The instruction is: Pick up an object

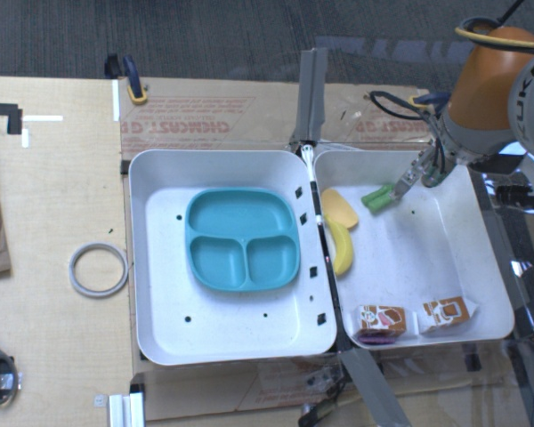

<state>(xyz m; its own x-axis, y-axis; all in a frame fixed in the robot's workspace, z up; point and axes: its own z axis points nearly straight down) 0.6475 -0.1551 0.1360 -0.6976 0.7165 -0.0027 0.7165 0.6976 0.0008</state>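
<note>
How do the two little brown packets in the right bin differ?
The left packet looks larger and shows a dark purple edge at its bottom; the right packet looks smaller, without purple. The left one lies roughly level, the right one tilts up toward the right. Both are brown with white labels, near the right bin's front wall.

Bright, even overhead light here; the white bins (151,265) nearly wash out, shadows stay soft, and fine detail looks slightly blurred throughout.

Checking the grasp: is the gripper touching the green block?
Touching. The camera view shows the gripper meeting the upper end of the green block, with no gap visible between them.
</note>
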